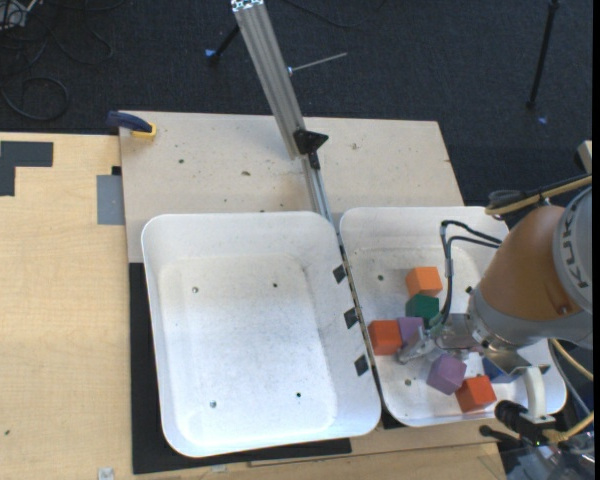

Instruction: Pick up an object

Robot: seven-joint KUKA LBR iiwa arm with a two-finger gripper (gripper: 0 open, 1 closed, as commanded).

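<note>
Right bin point(420, 230): blocks crowded together. Hand point(416, 349) low among them, between orange block point(385, 336) and purple block point(446, 374); its opening and hold unreadable. Risk: fingers land on edges, shove neighbours, come up with nothing.

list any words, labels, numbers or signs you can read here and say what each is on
"KU": dark letters running down the side of the arm, cut off at the frame's edge, so the rest cannot be read.
Checkered black-and-white marker on top of the metal rail: a pattern, no text.
The blocks and both bins carry no readable marks.
</note>
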